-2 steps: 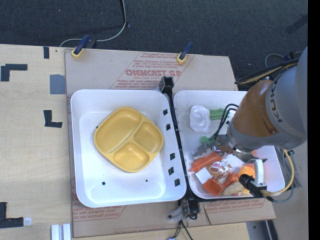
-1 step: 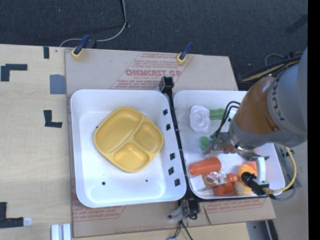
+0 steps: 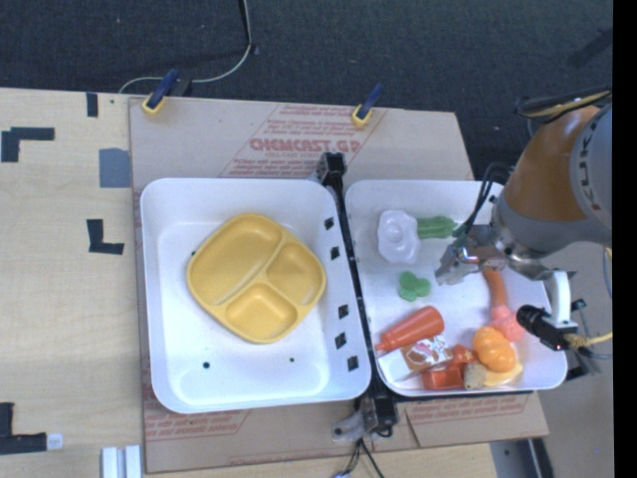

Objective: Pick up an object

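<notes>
My gripper (image 3: pixel 455 266) hangs over the right bin (image 3: pixel 453 192), near its middle. Just left of and below it lies a small green toy (image 3: pixel 413 287). A clear plastic piece (image 3: pixel 396 235) and a green vegetable toy (image 3: pixel 435 228) lie up and to the left. An orange stick-shaped toy (image 3: pixel 495 289) runs down from the gripper's right side, partly hidden by the wrist. I see nothing held by the gripper.
A carrot toy (image 3: pixel 410 329), a printed packet (image 3: pixel 430 352), a red piece (image 3: pixel 444 376), an orange fruit (image 3: pixel 495 349) and a pink piece (image 3: pixel 503 319) crowd the right bin's front. A yellow divided plate (image 3: pixel 257 277) lies in the left bin (image 3: pixel 159 267).
</notes>
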You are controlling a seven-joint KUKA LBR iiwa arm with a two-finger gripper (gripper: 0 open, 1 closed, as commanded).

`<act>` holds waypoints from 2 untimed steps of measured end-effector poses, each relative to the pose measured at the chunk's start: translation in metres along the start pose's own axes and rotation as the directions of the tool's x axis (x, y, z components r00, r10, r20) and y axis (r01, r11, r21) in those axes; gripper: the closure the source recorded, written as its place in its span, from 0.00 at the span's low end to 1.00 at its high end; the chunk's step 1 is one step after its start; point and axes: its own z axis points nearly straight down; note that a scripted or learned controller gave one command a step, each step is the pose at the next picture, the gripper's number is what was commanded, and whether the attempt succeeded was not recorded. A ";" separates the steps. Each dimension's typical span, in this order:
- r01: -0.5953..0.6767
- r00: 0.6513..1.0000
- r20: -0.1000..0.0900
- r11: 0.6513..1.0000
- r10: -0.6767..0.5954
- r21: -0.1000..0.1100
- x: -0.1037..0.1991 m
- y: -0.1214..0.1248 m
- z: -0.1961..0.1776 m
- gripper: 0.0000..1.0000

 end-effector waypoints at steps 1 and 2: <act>0.008 1.000 -0.004 1.000 -0.008 0.001 0.067 0.052 -0.027 1.00; 0.001 1.000 -0.003 1.000 -0.001 0.007 0.062 0.049 -0.025 0.00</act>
